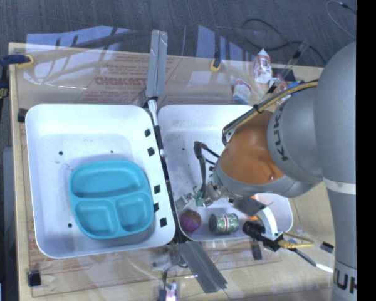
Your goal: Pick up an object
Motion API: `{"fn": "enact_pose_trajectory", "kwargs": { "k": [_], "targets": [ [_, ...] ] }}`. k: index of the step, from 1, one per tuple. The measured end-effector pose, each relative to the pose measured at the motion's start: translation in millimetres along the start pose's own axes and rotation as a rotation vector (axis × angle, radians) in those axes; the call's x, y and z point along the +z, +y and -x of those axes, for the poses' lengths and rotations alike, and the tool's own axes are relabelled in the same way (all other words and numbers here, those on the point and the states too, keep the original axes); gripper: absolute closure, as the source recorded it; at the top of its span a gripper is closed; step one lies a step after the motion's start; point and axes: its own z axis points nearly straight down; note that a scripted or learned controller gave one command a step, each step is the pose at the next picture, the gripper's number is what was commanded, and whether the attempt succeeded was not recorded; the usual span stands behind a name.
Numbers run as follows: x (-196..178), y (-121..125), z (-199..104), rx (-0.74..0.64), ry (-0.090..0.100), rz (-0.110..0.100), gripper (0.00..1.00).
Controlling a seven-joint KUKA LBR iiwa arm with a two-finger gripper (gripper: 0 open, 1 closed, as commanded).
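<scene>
Dark carpet surrounded a pale wooden bench [81,74] under clear sheeting, and on it two shallow white bins sat side by side. Largest in the scene was the grey arm [313,137] with its orange band, which reached over the right bin [182,121] and hid that bin's middle and right edge. The left bin [41,130] carried a blue divided tray [109,196], lying flat toward its near edge. Along the near edge of the right bin lay a green can [224,222] on its side and, just beside it toward the near left corner, a small purple ball [190,219]. The gripper [202,197] hung low near the ball, apart from the can. Whether it was spread or pressed together could not be told, since the wrist covered it. Nothing showed in its grasp, so by my judgement the pick was not yet made. The approach looked about done, while closing on an object, likely the ball or the can, and lifting it clear remained.
</scene>
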Motion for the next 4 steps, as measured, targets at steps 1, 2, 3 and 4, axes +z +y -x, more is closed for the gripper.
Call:
{"fn": "enact_pose_trajectory", "kwargs": {
  "k": [1, 2, 3, 4],
  "targets": [
    [-8, 1, -2, -0.008, 0.005, -0.001, 1.00],
    [-131, -29, 69, -0.015, 0.013, -0.004, 1.00],
    [7, -2, -1, -0.216, 0.018, -0.007, 1.00],
    [-95, 19, -47, 0.065, 0.015, -0.006, 1.00]
  ]
}}
